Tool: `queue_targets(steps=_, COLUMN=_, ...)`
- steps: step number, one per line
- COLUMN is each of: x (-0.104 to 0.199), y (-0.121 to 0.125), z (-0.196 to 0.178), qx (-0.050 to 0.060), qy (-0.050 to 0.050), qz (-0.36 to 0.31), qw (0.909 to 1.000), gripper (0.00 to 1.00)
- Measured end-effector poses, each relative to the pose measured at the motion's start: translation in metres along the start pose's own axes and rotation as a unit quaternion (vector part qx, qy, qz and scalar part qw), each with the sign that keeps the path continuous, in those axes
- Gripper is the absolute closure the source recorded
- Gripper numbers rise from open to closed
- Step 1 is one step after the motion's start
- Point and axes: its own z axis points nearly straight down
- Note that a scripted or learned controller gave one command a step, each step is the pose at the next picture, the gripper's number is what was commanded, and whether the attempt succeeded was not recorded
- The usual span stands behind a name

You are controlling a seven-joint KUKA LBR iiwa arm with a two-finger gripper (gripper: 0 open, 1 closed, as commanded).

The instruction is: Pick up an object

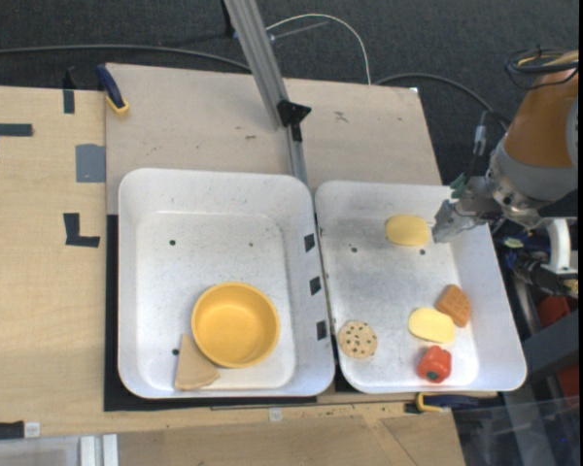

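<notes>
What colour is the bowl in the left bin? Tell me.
Yellow bowl, clearest in the camera view.

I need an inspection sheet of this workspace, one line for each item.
Surface: bench bears left bin and right bin.
Job's things: right bin holds a yellow piece, cookie, second yellow piece, orange piece, red piece.
Clutter: left bin holds a yellow bowl and tan wedge.
Grippers: gripper beside the upper yellow piece.
Cables: black cable, white cable.
Surroundings: grey pole.
</notes>
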Motion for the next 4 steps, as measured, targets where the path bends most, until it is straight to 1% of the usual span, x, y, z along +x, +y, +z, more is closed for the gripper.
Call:
queue_targets(steps=1, x=0.058, y=-0.008, z=-0.011, qx=0.001, qy=0.001, qz=-0.003, qw=1.0, gripper=1.0)
queue_targets(steps=2, x=0.112, y=-0.031, z=-0.008, qx=0.002, qy=0.001, qz=-0.002, qw=1.0, gripper=1.0)
queue_targets(steps=3, x=0.157, y=-0.038, z=-0.004, qx=0.002, qy=0.0, qz=-0.002, qw=1.0, gripper=1.0)
queue_targets(steps=4, x=0.208, y=-0.053, z=-0.018, qx=0.001, qy=0.001, qz=-0.003, qw=1.0, gripper=1.0)
